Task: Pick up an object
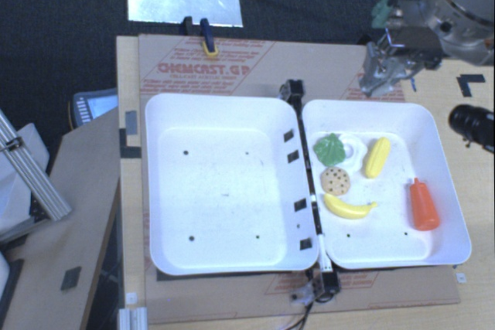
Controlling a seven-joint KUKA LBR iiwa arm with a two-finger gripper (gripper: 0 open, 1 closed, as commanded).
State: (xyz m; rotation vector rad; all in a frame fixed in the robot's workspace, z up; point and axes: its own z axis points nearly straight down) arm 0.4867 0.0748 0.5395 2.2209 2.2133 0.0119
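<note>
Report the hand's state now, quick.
Hand: above the far edge of the right bin, nothing between its fingers; open or shut cannot be told from here.

Red print "CHEMCAST GP" on the tan brown-paper-covered flat sheet lying under the two white bins, repeated in diagonal red lines across it; smaller lines too small to read, no other legible text
</note>
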